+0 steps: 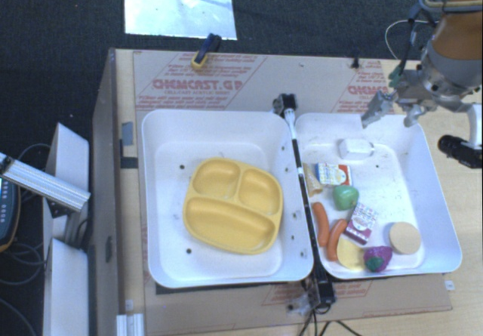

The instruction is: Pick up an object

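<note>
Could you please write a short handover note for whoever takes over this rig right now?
Gripper: open, holding nothing, raised above the far rim of the right bin.
Right bin holds the pickable items: a white block nearest the gripper, a small printed packet, a green piece, two orange sausages, a pink-and-white packet, a round tan disc, a yellow piece and a purple one.
Left bin holds a yellow divided plate.
Done: nothing picked yet.
Left: descend, close on one item, lift. The white block looks the easiest reach.
</note>
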